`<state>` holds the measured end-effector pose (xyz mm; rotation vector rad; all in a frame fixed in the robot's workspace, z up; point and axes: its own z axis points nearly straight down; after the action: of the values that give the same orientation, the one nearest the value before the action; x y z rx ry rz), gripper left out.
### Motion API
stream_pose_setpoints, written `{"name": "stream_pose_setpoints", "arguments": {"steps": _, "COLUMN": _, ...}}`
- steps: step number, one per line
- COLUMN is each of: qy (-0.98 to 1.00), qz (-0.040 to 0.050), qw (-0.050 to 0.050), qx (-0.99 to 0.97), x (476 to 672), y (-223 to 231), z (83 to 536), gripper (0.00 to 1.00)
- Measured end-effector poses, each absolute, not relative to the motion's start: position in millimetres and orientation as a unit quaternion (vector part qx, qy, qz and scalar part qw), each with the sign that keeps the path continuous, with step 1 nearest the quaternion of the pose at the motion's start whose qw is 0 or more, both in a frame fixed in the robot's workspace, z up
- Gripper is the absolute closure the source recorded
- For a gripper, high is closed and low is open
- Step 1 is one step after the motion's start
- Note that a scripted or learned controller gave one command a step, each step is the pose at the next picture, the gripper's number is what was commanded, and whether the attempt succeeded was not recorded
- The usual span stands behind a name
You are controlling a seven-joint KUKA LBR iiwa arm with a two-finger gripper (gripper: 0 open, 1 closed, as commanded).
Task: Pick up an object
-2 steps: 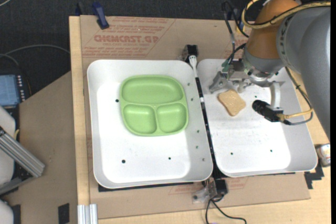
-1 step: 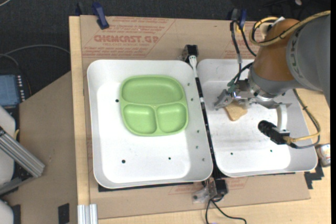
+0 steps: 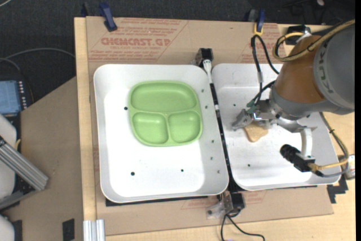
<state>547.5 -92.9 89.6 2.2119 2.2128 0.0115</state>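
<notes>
Arm over rt bin, gripper [image 3: 252,119] down at a tan object [image 3: 255,132].
Tan object lies on rt bin [image 3: 242,175] floor, just under/beside gripper tip; can't tell finger state or whether it's gripped. Lt bin [image 3: 113,178] holds green 3-compartment tray [image 3: 165,113], well apart from gripper.

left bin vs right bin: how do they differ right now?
Contents: the left bin holds a green divided plate; the right bin holds a small tan object.
Access: the arm hangs over the right bin, its gripper just above the tan object; the left bin has nothing over it.
Size: the left bin looks larger in this view.
Shared: both are shallow, white, and sit side by side.
</notes>
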Motion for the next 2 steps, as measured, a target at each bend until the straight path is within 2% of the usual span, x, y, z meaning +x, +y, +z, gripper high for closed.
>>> {"name": "stream_pose_setpoints", "arguments": {"steps": 1, "qy": 0.709, "qz": 0.0021, "qw": 0.0, "qx": 0.705, "x": 477.3, "y": -22.8, "z": 189.8, "gripper": 0.0}}
{"name": "stream_pose_setpoints", "arguments": {"steps": 2, "qy": 0.707, "qz": 0.0008, "qw": 0.001, "qx": 0.707, "x": 479.8, "y": -27.0, "z": 194.9, "gripper": 1.0}}
